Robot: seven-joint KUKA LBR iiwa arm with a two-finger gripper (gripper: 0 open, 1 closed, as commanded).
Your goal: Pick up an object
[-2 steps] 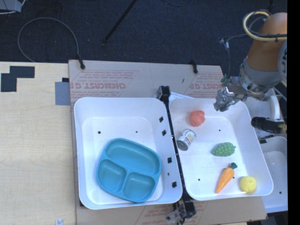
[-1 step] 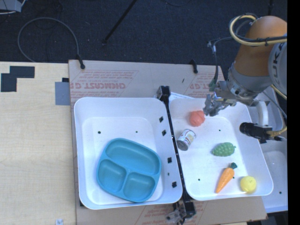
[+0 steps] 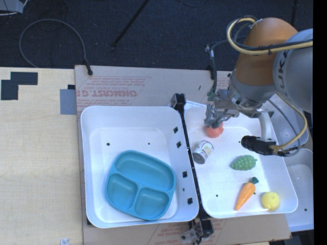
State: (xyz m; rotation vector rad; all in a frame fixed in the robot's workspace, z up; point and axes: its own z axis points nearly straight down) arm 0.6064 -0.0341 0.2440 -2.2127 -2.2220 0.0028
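End effector point(image 3: 215, 121) seemingly touching red object point(image 3: 215, 131), right bin point(image 3: 286, 180), blue tray point(image 3: 140, 185) in left bin point(image 3: 92, 137)

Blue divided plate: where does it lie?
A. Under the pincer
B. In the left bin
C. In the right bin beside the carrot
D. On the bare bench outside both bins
B: the blue divided plate lies alone on the floor of the left bin.

A pale wooden table point(image 3: 36, 152) carries a printed cardboard sheet point(image 3: 117, 88). On the cardboard sit two white bins: the left bin point(image 3: 97, 119) at nine o'clock, the right bin point(image 3: 286, 188) at three.
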